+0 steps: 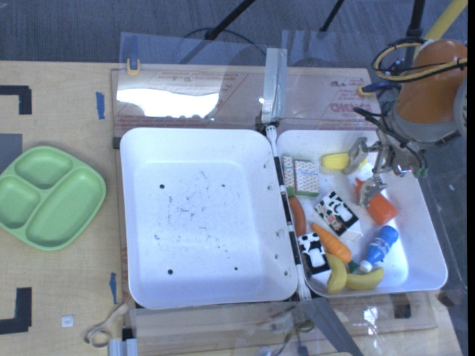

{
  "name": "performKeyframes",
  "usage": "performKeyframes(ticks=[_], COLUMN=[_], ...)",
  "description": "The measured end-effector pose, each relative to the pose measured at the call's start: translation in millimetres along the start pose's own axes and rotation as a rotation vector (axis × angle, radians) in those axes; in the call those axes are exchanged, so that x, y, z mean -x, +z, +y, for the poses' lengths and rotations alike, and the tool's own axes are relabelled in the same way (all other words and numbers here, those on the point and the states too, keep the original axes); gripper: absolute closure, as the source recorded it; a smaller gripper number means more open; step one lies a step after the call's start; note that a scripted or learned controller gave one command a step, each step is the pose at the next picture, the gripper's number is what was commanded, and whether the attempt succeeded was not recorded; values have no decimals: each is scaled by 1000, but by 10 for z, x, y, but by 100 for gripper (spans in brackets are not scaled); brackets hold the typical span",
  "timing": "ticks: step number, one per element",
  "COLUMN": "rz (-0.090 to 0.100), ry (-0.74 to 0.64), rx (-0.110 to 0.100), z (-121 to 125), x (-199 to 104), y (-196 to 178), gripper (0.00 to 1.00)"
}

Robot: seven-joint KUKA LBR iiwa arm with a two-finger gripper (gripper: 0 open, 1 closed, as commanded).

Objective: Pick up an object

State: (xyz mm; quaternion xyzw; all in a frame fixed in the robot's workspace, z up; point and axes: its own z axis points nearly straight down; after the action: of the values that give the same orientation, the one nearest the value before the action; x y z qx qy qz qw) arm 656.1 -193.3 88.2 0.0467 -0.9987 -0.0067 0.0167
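Robotics lab bench set up for picking trials

A pale wooden bench (59, 87) carries two shallow white bins (200, 143) side by side, backed by clear plastic shields (193, 65) and marked with blue tape tabs (99, 104) and black corner marks (18, 99); black tripod legs (245, 6) stand on grey carpet (89, 13) behind, cables (404, 58) loop over the grey and orange arm (430, 87), and toy food (335, 162) fills the right bin

Green divided plate (50, 196) on bench (67, 288)
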Motion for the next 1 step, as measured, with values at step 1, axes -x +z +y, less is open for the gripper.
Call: performKeyframes(ticks=[1], rz=[-40], ry=[7], rx=[-8], z=[-23], x=[64], y=[-146], gripper=[100])
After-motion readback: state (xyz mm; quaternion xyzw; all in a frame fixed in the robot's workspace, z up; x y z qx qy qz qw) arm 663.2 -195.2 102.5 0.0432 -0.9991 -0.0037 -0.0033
